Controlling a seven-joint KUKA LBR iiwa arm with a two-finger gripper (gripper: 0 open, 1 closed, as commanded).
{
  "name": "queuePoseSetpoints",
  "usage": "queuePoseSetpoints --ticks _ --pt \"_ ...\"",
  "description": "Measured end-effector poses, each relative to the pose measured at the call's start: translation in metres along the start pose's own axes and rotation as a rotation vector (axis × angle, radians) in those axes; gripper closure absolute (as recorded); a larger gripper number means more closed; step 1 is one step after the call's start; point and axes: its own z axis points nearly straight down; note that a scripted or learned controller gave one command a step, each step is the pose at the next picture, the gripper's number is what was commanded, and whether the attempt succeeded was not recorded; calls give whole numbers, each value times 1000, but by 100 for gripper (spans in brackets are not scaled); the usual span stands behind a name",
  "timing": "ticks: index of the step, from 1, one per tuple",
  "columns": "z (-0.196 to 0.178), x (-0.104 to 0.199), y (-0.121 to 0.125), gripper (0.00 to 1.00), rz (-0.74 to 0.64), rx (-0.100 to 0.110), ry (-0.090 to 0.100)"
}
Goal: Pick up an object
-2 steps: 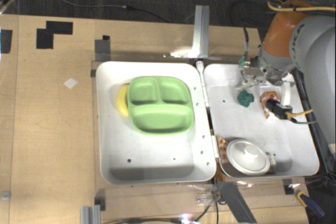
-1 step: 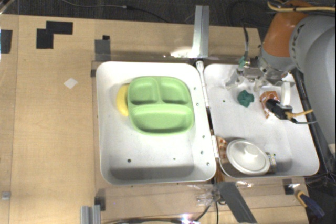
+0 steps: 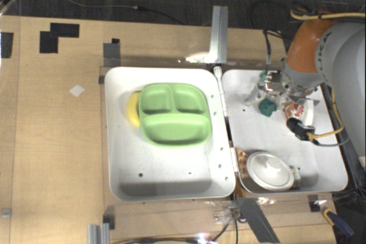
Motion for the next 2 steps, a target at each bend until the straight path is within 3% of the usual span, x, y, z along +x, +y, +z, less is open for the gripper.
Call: queuePoseSetpoints --ticks 1,2 --pt "-12 0 2 100 -1 -4 -1" --pt "-98 74 -14 100 100 4 2"
